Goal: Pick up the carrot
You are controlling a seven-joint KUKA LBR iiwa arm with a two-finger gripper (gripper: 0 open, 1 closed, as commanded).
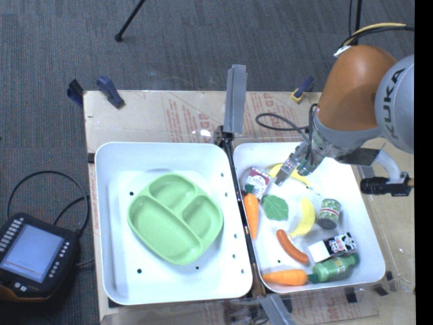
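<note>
We see a green plate (176, 217) in the left bin (108, 181). Right of the plate, one carrot (252, 213) lies by the right bin's (369, 215) left wall; another carrot (285, 277) lies lower down. Nothing is picked up. Our end effector (289, 170) hangs above them, holding nothing, jaws a little apart.

Lying all around: a dark grey carpet floor (169, 39). Sitting in the middle of it: a brown wooden bench top (162, 117) with faint red print. Gripping its far edge: blue clamps (108, 90). Leaning across the floor at the top: a thin black stand leg (132, 15). Resting on the floor at the lower left: a black handheld control screen (34, 256), with a black cable (47, 181) looping behind it.
</note>
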